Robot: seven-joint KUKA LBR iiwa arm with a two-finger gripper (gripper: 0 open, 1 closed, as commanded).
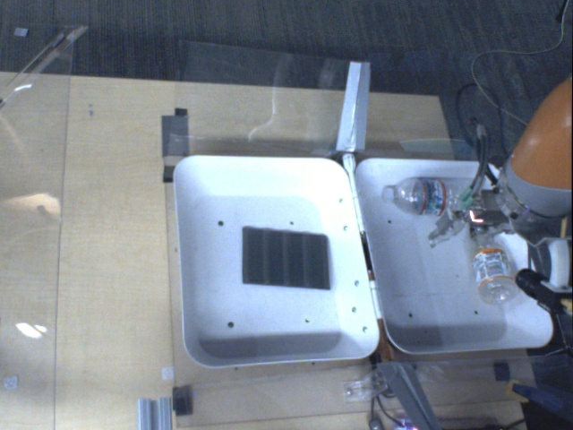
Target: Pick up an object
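The left bin sat with a dark ribbed mat flat near its middle, clear of every wall, and nothing stood near it that the arm could want. Just beside it, the right bin held the likely targets. A clear plastic bottle lay on its side close to the far wall, and a second small bottle with an orange label lay nearer the front right corner, the two well apart. Between them the gripper hung low over the bin floor, reaching in from the right under the orange band of the arm. Its fingers looked spread and held nothing, though the view there was small and cluttered. Judging by that position, it was lined up to close on one of the bottles, probably the far one, which lay nearest the fingertips.
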